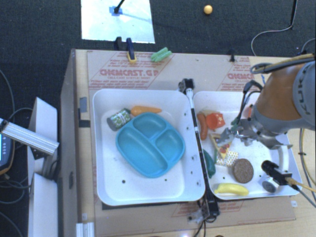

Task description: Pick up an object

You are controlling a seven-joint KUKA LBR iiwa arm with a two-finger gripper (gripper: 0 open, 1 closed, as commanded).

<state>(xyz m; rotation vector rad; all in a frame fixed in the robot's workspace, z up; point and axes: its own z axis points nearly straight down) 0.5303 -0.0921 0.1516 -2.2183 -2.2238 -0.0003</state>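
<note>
i see the gripper (pixel 226 136) low in the right bin (pixel 284 181), hanging over a small patterned packet (pixel 227 156) with red and yellow print. its fingers are too small and cluttered for me to tell whether they are apart or closed, and i see nothing clearly held between them. just left of the gripper lie a red toy pepper (pixel 215 120) and an orange carrot (pixel 201 125). nearer me in that bin sit a brown round cookie (pixel 243 170), a yellow banana (pixel 232 189) against the near wall, and a dark green vegetable (pixel 209 164) by the divider. the left bin (pixel 106 181) holds a blue divided plate (pixel 150 144), with a small green can (pixel 119 119) and another orange carrot (pixel 145 110) at its far edge.
</note>
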